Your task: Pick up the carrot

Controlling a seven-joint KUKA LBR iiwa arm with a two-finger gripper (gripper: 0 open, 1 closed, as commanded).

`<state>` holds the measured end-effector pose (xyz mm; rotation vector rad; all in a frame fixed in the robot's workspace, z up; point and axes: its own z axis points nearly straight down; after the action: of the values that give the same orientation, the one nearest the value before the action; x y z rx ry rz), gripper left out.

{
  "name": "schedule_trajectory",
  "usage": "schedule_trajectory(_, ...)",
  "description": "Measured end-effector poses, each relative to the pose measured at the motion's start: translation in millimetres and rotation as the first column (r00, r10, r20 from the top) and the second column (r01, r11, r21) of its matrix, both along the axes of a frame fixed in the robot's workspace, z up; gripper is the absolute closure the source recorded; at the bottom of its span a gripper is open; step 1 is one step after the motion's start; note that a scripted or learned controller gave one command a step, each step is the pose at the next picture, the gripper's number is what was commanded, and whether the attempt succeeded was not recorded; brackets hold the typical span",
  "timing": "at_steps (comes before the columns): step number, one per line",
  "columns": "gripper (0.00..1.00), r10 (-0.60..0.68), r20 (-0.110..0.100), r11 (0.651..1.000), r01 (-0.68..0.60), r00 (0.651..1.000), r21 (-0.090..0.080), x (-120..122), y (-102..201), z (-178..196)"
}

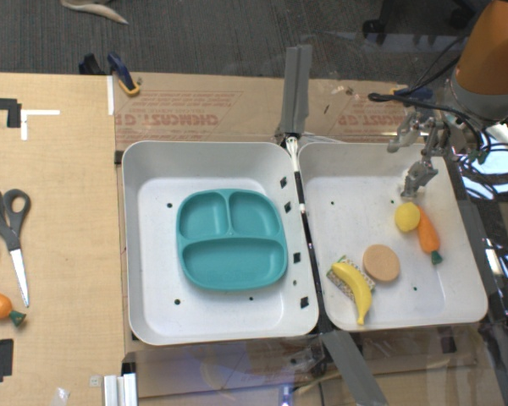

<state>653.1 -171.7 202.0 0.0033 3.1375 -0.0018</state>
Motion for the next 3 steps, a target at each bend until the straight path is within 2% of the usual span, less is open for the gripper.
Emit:
schedule_trajectory(1, 0.0, 0.195, 0.0, 0.981, -0.195, 0.981, 0.0, -10.7, -50.2, -108.5)
schedule_trajectory(2, 1.0, 0.197, 0.006, 0.98, -0.197, 0.98, -0.004, -8.5, -49.6, -96.6)
schedule_trajectory(3, 1.0, 0.3, 0.003, 0.954, -0.3, 0.954, -0.001, -9.1, 6.2, -12.7)
